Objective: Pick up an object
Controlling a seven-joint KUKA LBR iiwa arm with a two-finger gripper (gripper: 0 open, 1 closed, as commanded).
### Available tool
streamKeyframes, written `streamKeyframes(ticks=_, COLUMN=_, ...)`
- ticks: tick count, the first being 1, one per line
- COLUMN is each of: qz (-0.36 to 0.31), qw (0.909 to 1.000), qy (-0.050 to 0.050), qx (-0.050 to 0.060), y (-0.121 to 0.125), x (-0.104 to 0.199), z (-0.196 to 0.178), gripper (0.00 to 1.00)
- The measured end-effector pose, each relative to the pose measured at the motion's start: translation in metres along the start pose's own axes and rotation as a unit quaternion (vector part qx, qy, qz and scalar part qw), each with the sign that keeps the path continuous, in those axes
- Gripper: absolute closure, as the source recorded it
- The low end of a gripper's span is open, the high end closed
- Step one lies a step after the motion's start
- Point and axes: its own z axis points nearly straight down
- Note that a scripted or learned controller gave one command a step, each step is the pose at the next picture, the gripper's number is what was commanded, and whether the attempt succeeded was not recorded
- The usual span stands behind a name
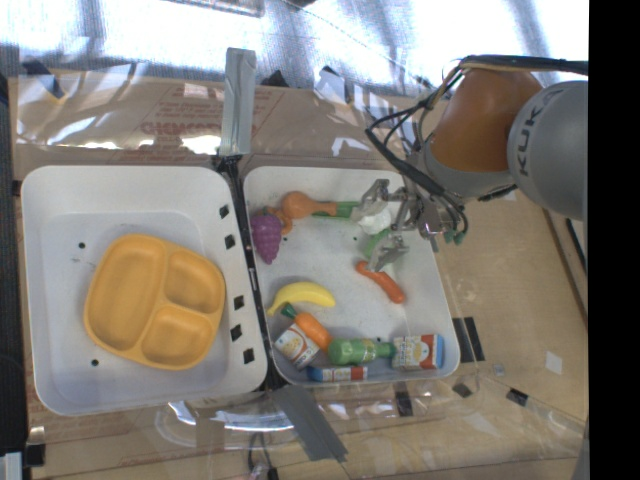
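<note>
Two white bins sit side by side. The left bin [50, 298] holds a yellow divided plate [152, 300] with three compartments, lying near its centre. The right bin [440, 308] carries the toy food.

The gripper [385, 230] hangs over the right bin's 1 o'clock area, reaching in from the grey arm [545, 148] with its orange band at the 3 o'clock side of the view. Its metal fingers [374, 200] stand spread fairly wide, with nothing visibly clamped between them; a pale object below them is too unclear to name.

Just at 5 o'clock from the gripper lies an orange sausage-shaped toy [381, 281], its long axis running from 10 o'clock to 4 o'clock, close to the lower fingertip but whether touching cannot be told. At 9 o'clock from the gripper lies an orange carrot-like toy [303, 207] with a green stem [340, 209] pointing toward 3 o'clock. A purple grape bunch [266, 235] rests by the bin's 9 o'clock wall. A banana [304, 295] lies near the centre, long axis roughly 9 to 3 o'clock. Along the 6 o'clock wall sit a small jar [296, 344], a green bottle [360, 350] lying on its side, and a small carton [417, 350].
</note>
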Motion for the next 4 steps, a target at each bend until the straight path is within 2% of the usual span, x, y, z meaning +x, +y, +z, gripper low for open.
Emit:
streamKeyframes(ticks=1, qz=0.118, qw=0.9931, qy=-0.003, qx=0.0, y=0.001, x=0.031, z=0.055, gripper=0.0)
streamKeyframes(ticks=2, qz=0.114, qw=0.9934, qy=-0.005, qx=0.0, y=0.002, x=0.028, z=0.044, gripper=1.0)
streamKeyframes(ticks=3, qz=0.197, qw=0.9804, qy=-0.009, qx=0.001, y=0.012, x=-0.01, z=-0.108, gripper=1.0)
streamKeyframes(ticks=4, qz=-0.055, qw=0.9985, qy=-0.001, qx=0.0, y=0.002, x=0.046, z=-0.068, gripper=1.0)
